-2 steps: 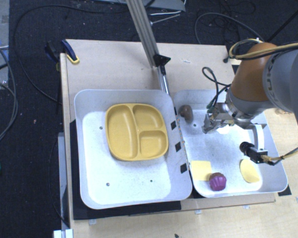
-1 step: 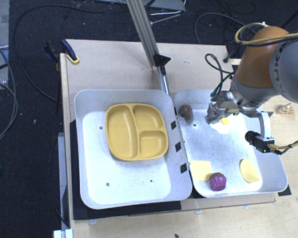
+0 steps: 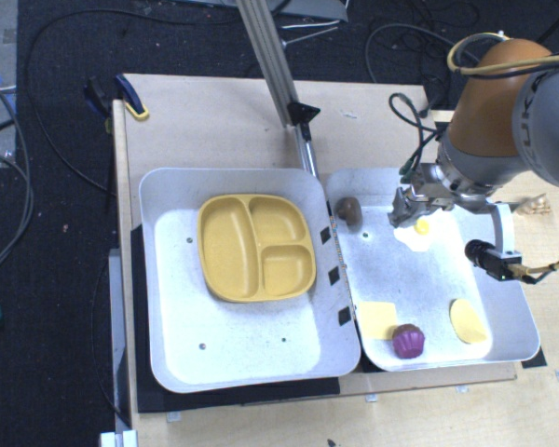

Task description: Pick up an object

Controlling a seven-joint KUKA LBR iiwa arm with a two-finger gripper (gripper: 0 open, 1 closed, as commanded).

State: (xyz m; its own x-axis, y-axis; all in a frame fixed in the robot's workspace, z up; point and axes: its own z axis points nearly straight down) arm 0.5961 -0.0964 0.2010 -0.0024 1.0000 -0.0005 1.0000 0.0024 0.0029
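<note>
Just fingers (image 3: pixel 412 214) above small yellow object (image 3: pixel 422 228).

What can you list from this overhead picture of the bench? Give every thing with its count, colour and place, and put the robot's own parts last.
Bins: 2, white, side by side on the bench.
Divided tray: 1, yellow, three compartments, in the left bin.
Brown lump: 1, brown, upper left corner of the right bin.
Square block: 1, pale yellow, lower left of the right bin.
Purple object: 1, purple, beside the square block, near the front wall.
Oval piece: 1, yellow, lower right of the right bin.
Small yellow object: 1, yellow, directly under the gripper.
Arm: 1, grey with orange band, from the right.
Gripper: 1, grey, low over the right bin.
</note>
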